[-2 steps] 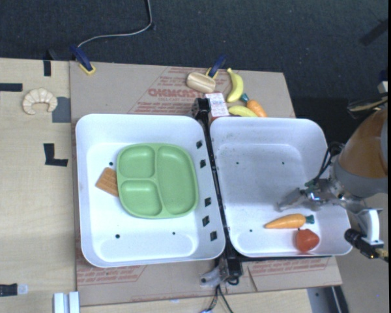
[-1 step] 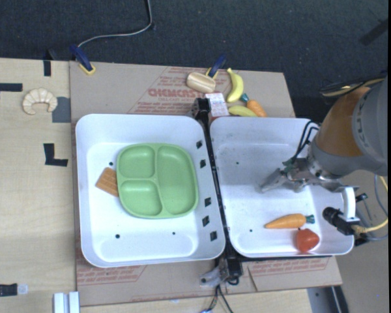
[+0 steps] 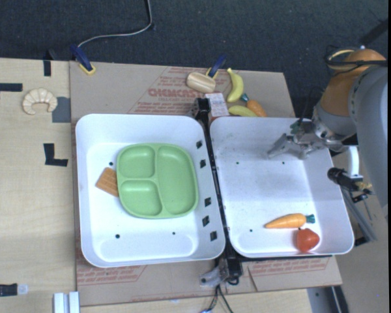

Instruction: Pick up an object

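A wooden bench (image 3: 26, 194) under a dark carpeted floor edge, with two white bins on cardboard.

On the bench at far left lies a croissant (image 3: 39, 100). The left bin (image 3: 91, 227) holds a green divided plate (image 3: 158, 180), with an orange-brown cracker-like piece (image 3: 107, 182) tucked partly beneath its left edge. Behind the bins, near where they meet, sit a bread roll (image 3: 200, 81), a banana (image 3: 235, 87) and a small printed box (image 3: 216, 104). The right bin (image 3: 260, 181) holds a carrot (image 3: 287, 222) and a tomato (image 3: 307, 239), almost touching, in its near right corner. The gripper (image 3: 293, 145) hovers over that bin's far right part, well apart from both, its fingers spread and pinching nothing.
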`<state>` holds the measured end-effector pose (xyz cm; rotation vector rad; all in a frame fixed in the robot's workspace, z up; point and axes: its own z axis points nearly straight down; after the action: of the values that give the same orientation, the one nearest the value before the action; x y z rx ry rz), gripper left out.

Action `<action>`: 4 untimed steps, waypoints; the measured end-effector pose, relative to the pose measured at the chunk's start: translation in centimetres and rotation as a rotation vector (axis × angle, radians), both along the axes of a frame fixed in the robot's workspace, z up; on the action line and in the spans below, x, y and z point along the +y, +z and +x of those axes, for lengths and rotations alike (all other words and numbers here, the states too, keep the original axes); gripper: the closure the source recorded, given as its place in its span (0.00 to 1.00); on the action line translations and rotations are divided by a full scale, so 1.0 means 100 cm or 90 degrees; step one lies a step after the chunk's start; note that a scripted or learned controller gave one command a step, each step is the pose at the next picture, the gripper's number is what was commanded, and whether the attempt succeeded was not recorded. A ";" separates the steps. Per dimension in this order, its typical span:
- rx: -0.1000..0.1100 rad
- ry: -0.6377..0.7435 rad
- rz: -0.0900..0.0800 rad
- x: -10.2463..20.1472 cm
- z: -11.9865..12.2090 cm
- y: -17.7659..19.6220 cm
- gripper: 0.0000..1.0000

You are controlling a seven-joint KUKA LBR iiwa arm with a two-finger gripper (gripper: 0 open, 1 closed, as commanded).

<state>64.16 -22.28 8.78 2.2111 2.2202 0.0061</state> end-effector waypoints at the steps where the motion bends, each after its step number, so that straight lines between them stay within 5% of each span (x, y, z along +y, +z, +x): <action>1: 0.005 -0.002 0.001 0.033 -0.063 0.054 0.00; 2: 0.005 -0.002 0.001 0.007 -0.114 -0.001 0.00; 3: 0.002 -0.001 0.000 0.020 -0.061 -0.001 0.00; 4: 0.007 -0.003 0.002 0.000 -0.159 0.009 0.00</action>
<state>48.30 -22.32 9.65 2.2237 2.2223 -0.0014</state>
